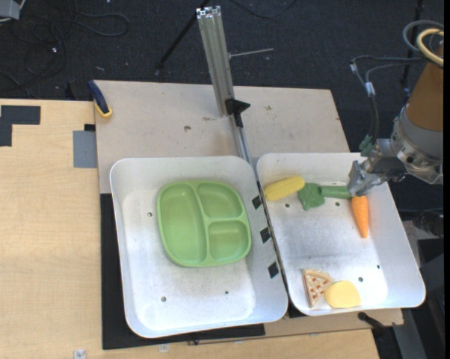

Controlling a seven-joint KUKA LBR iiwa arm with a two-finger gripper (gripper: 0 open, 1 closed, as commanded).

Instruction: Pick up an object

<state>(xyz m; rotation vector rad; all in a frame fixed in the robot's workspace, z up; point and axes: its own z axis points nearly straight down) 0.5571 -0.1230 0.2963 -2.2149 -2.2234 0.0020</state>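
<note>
While the gripper (362, 182) is hovering at the right bin's (404, 290) far rim, just above the toy carrot (360, 215) (jaw state: cannot tell), it should be descending squarely astride the carrot's slim body before closing.

The tool (359, 185) hides the green toy's (320, 194) right end.

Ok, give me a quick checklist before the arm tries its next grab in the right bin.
1. Gripper over right bin: ok, at its far right edge.
2. Target nearby: ok, carrot lies just below it, green piece beside it.
3. Fingers open or shut: cannot tell.
4. Anything held: cannot tell.
5. Carrot free of neighbours: ok, apart from corn, pizza slice and yellow piece.
</note>
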